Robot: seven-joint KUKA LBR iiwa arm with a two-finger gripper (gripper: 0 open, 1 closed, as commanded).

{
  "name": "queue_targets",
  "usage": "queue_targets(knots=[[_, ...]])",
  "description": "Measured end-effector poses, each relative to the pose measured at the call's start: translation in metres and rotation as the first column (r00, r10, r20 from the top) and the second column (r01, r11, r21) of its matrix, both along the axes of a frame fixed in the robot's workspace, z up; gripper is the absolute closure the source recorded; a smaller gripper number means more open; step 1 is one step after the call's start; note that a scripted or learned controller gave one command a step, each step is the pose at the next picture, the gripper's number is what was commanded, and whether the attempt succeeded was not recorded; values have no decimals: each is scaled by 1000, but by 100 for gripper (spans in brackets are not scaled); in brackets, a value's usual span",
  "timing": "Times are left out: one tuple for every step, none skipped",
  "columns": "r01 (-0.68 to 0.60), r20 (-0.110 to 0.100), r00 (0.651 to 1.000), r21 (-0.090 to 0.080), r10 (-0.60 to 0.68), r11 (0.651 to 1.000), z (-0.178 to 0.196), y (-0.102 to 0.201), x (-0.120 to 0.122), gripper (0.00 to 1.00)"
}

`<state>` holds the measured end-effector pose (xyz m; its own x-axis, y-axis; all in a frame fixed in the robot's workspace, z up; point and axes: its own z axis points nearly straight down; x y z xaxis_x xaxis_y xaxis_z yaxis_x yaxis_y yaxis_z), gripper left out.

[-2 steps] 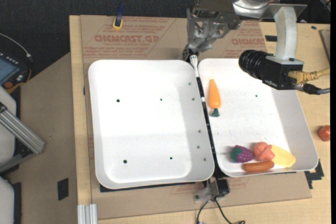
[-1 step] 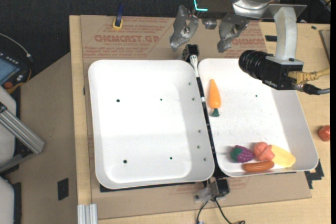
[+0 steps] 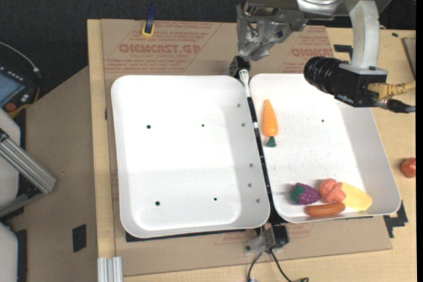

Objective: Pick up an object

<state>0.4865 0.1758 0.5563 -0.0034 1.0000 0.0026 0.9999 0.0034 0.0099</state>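
Cardboard-topped bench bearing two white bins; right bin holds orange toy carrot with green tip, lying lengthwise near the divider; gripper raised above bins' far edge, its state indiscernible; arm's upper part cut off; purple grapes probably plastic.

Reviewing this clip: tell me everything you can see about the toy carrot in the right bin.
The carrot is a small toy, glossy like plastic, with an orange tapered body and a dark green stub at its lower end. It lies flat on the floor of the right bin, lengthwise along the divider, close to the bin's left wall. Nothing touches it; the other toys sit apart in the bin's near corner, and the gripper is above the bin's far edge.
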Motion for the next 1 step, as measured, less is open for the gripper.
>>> queue_targets(knots=[[10, -14, 1000, -4, -10, 1000, -22, -94, -8, 100]])
